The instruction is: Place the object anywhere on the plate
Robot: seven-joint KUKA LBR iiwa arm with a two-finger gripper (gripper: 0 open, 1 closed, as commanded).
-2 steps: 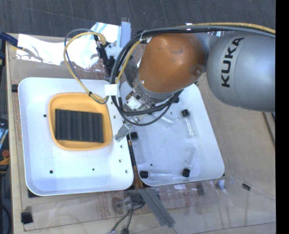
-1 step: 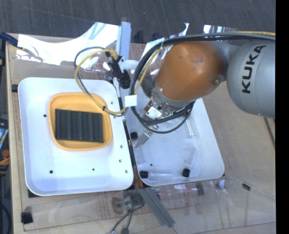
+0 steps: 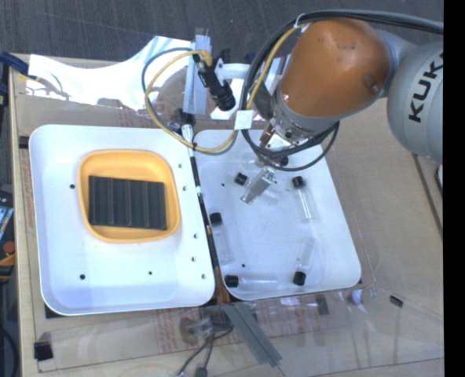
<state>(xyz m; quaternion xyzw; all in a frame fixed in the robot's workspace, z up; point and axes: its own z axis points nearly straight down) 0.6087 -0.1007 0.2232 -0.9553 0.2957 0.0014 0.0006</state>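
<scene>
Reaching in from the right, the grey arm (image 3: 421,93) bends its orange wrist band (image 3: 335,65) over the far part of the right bin (image 3: 338,269), with the gripper (image 3: 258,185) pointing down and left inside it. Whether it holds anything, I cannot tell (the tip is small and blurred). The yellow plate (image 3: 126,167), bearing a dark ridged block (image 3: 128,201), sits in the left bin (image 3: 56,273).
</scene>
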